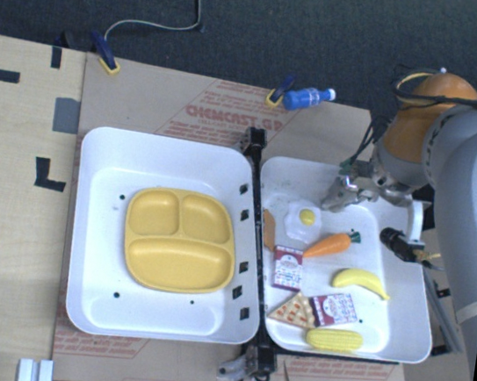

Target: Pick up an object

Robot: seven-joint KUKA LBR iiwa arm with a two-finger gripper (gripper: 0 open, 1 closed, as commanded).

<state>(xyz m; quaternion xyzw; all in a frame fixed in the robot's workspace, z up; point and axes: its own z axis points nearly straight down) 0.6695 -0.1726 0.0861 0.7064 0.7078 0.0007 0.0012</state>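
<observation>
camera view looks down on a desk (7,195) with two white bins side by side. left bin (81,295) holds one yellow divided plate (181,241). right bin (403,338) holds the toy food, and the claw (337,197) hangs over its upper part, just above the fried egg (303,220). whether the claw is spread or closed cannot be told from this angle, and nothing is seen gripped in it.

any piece in the right bin would serve as the object to pick up. the nearest are the fried egg and the carrot (330,245), which lies tilted just right of and below the egg. the egg looks flat and would probably slip out of a pinch, so the carrot seems the better aim: come straight down over its thick middle, set the grip across its short width, and keep clear of the egg beside it. the bin wall is well away from it, so there is room to descend.

count in the right bin: one fried egg, one carrot, one banana (361,283), one corn cob (334,339), one pizza slice (293,311), two small red and white cartons (287,267) (335,309), and one brownish piece (268,229) by the left wall, too narrow to name. beyond the bins, one blue bottle (309,98) lies on the cardboard sheet (171,104).
</observation>
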